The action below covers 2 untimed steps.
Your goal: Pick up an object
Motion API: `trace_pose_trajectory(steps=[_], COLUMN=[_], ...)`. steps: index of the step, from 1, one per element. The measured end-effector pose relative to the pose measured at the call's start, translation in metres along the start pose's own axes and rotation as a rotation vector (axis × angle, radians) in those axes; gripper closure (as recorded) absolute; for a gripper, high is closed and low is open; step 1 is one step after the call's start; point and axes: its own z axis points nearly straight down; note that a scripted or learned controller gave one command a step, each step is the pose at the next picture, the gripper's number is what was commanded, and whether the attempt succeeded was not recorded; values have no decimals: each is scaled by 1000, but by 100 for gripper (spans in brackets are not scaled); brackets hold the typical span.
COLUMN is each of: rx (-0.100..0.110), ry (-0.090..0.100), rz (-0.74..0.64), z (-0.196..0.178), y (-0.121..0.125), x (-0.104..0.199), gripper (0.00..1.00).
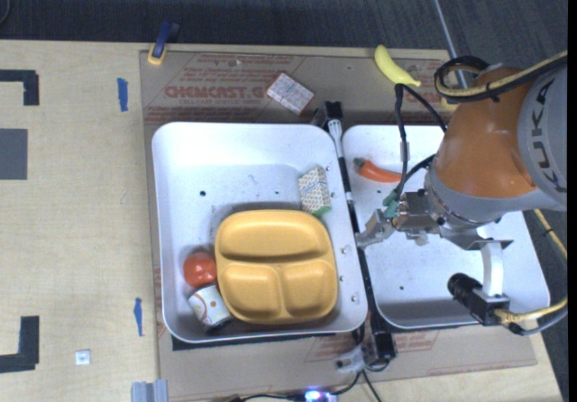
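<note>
End effector at bin divider

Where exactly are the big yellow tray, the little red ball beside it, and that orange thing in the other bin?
yellow tray (274, 263), camera view, on its middle ridge between compartments.
red ball (198, 269), camera view, on its top.
orange thing (379, 171), camera view, on the visible part left of the arm.

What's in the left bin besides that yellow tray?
Left bin: yellow tray, a red ball and small cup at its left edge, a patterned packet above. Anything beneath the tray is hidden.
</note>
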Motion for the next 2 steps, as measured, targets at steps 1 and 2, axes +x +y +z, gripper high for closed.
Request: trace_pose_trajectory(steps=[1, 2], rx=[0, -2], ry=[0, -1], rz=[0, 0], z=[0, 24], y=[0, 94], x=[0, -35], gripper=[0, 0])
